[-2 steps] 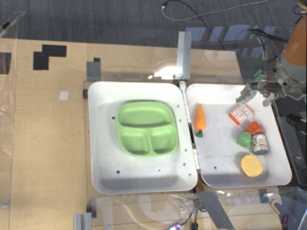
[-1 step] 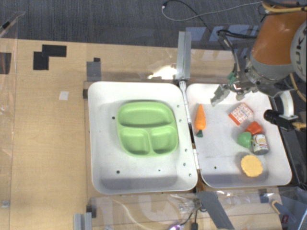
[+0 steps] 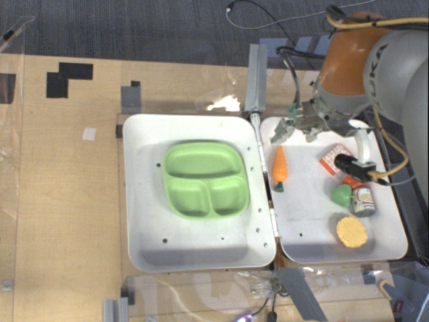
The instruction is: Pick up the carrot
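Note:
The carrot is orange with a dark green stem end pointing toward the front. It lies lengthwise along the left wall of the right bin. My gripper hovers over the back left corner of that bin, just behind and slightly right of the carrot's tip. Its fingers stand spread, open, with nothing between them. The carrot is not touched.
A red and white packet, a green piece, a small can and a round yellow biscuit lie in the right half of the right bin. The left bin holds a green divided plate.

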Available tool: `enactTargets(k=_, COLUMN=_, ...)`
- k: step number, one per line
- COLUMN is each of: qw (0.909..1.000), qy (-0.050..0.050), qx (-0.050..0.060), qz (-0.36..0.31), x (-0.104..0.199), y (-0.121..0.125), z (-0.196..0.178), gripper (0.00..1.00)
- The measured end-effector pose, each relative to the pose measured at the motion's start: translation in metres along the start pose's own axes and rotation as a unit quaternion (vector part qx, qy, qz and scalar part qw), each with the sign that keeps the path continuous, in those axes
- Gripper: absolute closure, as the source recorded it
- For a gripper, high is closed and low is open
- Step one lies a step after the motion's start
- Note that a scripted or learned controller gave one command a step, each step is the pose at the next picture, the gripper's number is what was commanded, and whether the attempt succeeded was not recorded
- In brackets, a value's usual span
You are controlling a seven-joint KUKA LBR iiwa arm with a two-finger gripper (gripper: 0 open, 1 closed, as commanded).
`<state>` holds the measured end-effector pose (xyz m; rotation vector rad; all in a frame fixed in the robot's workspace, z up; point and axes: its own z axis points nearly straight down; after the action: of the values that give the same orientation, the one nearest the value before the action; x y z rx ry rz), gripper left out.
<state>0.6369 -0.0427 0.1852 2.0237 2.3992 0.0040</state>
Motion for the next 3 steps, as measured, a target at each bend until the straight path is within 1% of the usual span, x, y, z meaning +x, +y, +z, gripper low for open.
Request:
enactTargets(k=1, qw=0.9958, qy=0.0, qx=-0.001, qz=0.092, x=0.054, y=-0.052, z=-0.09, gripper=0.0)
enactTargets(k=2, qw=0.9905, qy=0.0, qx=0.0, qz=0.138, x=0.015, y=-0.033, z=-0.066, gripper=0.0)
enactTargets(k=3, qw=0.9996, qy=0.0, qx=0.0, qz=0.027, x=0.007, y=0.01, z=0.0, gripper=0.0)
